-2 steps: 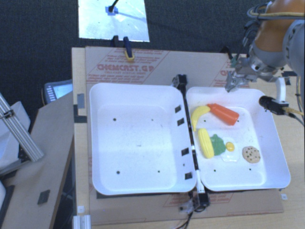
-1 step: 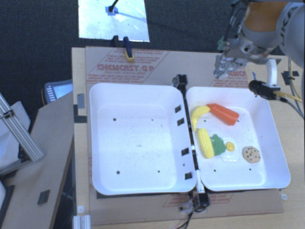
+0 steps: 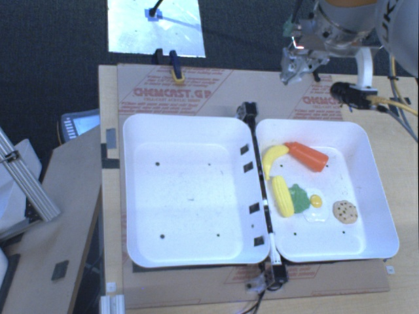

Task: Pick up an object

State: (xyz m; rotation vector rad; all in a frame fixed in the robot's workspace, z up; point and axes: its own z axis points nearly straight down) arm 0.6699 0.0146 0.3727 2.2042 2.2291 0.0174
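The right bin (image 3: 376, 195) holds several toy foods. A yellow banana (image 3: 273, 157) lies at its upper left, touching an orange carrot (image 3: 307, 155). Below them a yellow corn cob (image 3: 282, 195) rests against a green leafy piece (image 3: 300, 197). A fried egg (image 3: 315, 203) and a round cookie (image 3: 344, 211) lie further right. My gripper (image 3: 296, 70) hangs high above the cardboard behind the right bin, well apart from all the objects, with nothing visibly in it.
The left bin (image 3: 131, 175) sits beside the right one, joined by a black clip strip (image 3: 256, 182). A yellow-handled clamp (image 3: 175, 67) holds the cardboard at the back. A shiny metal plate (image 3: 156, 17) lies behind. Cables (image 3: 393, 103) run at the right.
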